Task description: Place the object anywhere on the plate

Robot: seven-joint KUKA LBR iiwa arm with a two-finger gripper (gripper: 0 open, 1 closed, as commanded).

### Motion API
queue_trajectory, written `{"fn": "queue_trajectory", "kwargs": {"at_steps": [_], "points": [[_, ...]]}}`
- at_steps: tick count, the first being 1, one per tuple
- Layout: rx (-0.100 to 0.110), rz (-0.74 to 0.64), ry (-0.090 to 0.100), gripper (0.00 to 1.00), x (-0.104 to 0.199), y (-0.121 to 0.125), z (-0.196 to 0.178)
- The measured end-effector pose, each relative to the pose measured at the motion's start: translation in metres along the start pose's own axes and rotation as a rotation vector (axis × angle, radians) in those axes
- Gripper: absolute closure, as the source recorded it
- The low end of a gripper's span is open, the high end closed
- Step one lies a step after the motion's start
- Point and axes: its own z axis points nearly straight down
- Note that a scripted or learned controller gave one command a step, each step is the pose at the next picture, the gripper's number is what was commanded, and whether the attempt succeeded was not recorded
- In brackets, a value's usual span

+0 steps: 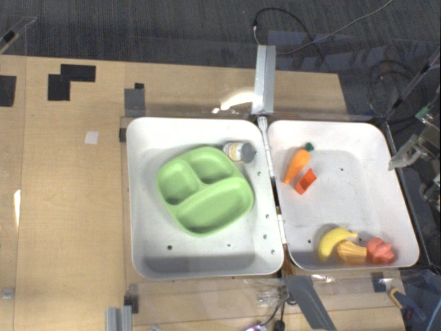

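A green plate point(204, 190) with three compartments lies in the left bin point(148, 254), slightly toward its far side. A small round grey and yellowish object point(239, 152) rests just off the plate's far right rim, beside the divider between the bins. In the right bin point(358, 192) an orange toy carrot point(298, 163) with a green tip lies near the far left. A small red-orange block point(305, 181) touches it.
A yellow banana point(333, 241), a tan toy piece point(351, 253) and a red toy piece point(380, 251) cluster at the right bin's near right corner. Grey metal parts point(406, 156) stand just outside that bin's right rim. A metal post point(264, 81) rises behind the divider.
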Motion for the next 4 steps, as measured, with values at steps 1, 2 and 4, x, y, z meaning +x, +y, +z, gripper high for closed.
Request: {"fn": "queue_trajectory", "kwargs": {"at_steps": [1, 2, 4], "points": [[0.001, -0.011, 0.0, 1.0, 0.001, 0.0, -0.01], [0.001, -0.011, 0.0, 0.0, 0.001, 0.0, -0.01], [-0.001, 0.595, 0.0, 1.0, -0.001, -0.026, -0.038]]}}
